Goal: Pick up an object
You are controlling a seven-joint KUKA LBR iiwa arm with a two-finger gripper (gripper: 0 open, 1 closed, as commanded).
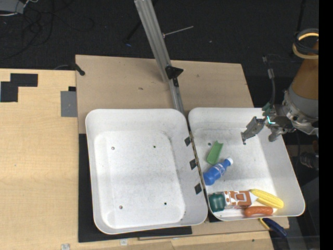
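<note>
**Open gripper above the right bin, objects along the near edge**

While the arm [304, 85] reaches in over the far right corner of the right bin [237, 124], its gripper [263, 130] hangs with the two fingers spread well apart and nothing between them. One finger [252, 129] points down toward the bin's middle, the other sits nearer the bin's right wall.

The things to pick all lie in the right bin. A green block [214, 152] rests near the left wall, tilted, and just beside it toward the near edge lies a blue bottle [216, 171] with a white cap, set at a slant. Along the near edge sit a box [231, 199] with a green end, a yellow corn cob [267, 197] toward the near right corner, and an orange sausage-shaped piece [258, 211] touching the near wall. The gripper is well apart from all of them.

The left bin [138, 165] stands beside the right one, their walls meeting in the middle. A metal rail [156, 40] runs from the far side of the bench [125, 82] down to where the bins join.
</note>
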